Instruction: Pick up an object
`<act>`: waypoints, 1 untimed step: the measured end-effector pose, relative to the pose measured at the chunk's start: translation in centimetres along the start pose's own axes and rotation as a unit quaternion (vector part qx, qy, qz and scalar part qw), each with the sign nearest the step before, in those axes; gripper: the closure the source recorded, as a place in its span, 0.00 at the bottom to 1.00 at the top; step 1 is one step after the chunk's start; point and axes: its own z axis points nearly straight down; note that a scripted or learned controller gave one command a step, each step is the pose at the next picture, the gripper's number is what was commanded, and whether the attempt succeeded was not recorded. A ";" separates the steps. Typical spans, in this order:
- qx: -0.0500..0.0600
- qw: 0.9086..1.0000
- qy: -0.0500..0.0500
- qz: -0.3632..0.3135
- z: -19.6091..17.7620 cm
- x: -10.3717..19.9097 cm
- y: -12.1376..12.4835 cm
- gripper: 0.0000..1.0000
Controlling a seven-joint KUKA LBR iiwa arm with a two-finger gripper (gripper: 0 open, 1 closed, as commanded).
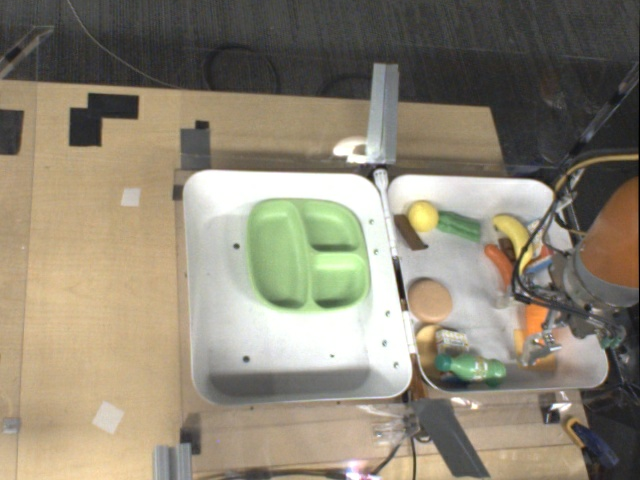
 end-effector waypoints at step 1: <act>0.003 1.000 -0.007 -0.005 -1.4 -0.5 0.1 1.00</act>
